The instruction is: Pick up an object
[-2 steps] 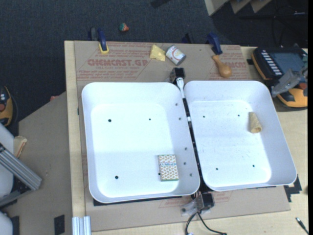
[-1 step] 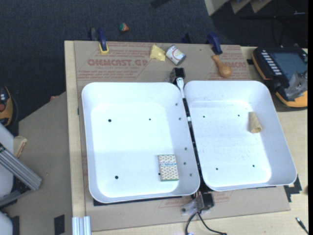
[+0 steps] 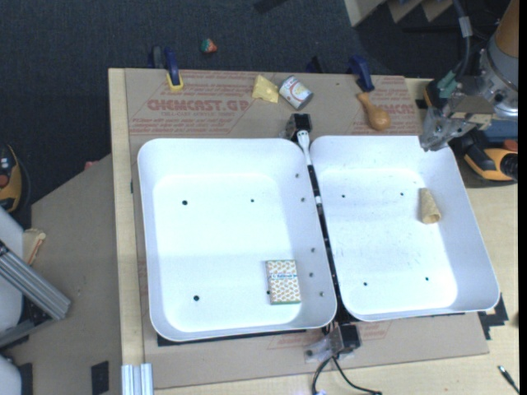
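Hovering above the far right corner of the right bin (image 3: 473, 245), tool (image 3: 434, 141) pointing down over the rim, nothing seen between its fingers, their spread impossible to judge from this angle. Lying in that same bin near its right wall, well apart from the tool: a small tan cork-like piece (image 3: 428, 206); resting flat near the front edge of the left bin (image 3: 152, 220): a small patterned card packet (image 3: 283, 281). Scattered on the counter (image 3: 206, 101) behind the bins: a yellow wedge (image 3: 265, 90), a small white can (image 3: 296, 92) and a brown pear-shaped piece (image 3: 375, 112).
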Tool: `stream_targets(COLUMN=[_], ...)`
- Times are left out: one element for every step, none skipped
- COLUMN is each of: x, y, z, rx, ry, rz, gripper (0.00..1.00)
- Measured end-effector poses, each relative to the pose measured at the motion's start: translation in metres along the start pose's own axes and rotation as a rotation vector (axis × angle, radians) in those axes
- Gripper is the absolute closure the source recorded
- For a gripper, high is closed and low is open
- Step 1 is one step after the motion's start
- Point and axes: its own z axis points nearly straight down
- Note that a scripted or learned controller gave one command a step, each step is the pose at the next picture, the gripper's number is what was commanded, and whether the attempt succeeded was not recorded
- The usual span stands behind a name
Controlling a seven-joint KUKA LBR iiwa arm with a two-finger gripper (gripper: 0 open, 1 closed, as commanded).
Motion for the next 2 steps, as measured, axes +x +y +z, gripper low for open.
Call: stream_targets(x=[-0.065, 0.029], y=[0.002, -0.009], z=[-0.042, 0.023], rx=[-0.012, 0.005], ry=[-0.008, 0.003], rz=[0.013, -0.001], gripper=[1.00, 1.00])
